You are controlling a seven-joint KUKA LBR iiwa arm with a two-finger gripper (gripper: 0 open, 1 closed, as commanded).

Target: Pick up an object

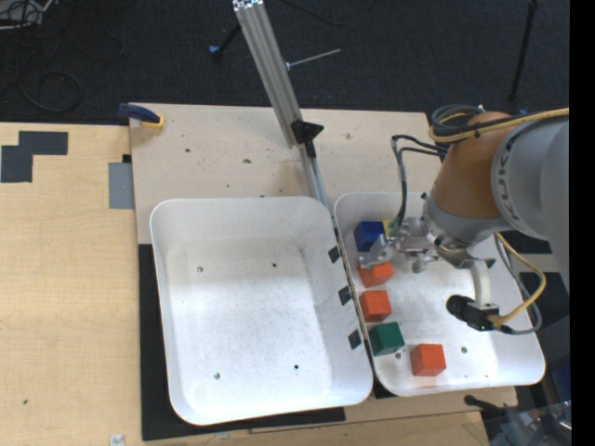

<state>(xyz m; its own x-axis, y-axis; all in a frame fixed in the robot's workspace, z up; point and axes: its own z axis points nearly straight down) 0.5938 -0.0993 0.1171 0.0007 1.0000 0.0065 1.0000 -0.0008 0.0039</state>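
While the pincer (383,252) hovers over the orange block (376,273), fingers' state untellable, it should descend squarely, avoiding the blue block (368,234) at twelve o'clock.

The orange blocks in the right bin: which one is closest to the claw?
The uppermost orange block, right at the claw beside the blue block; the other two lie lower.

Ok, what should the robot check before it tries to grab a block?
1. Gripper in the right bin, down among the blocks: ok.
2. A block close by: ok, blue block and orange block sit beside it.
3. Gripper lined up over one block: cannot tell.
4. A block already held: cannot tell.
5. Spare blocks to try: ok, another orange block, green block, and a third orange block.
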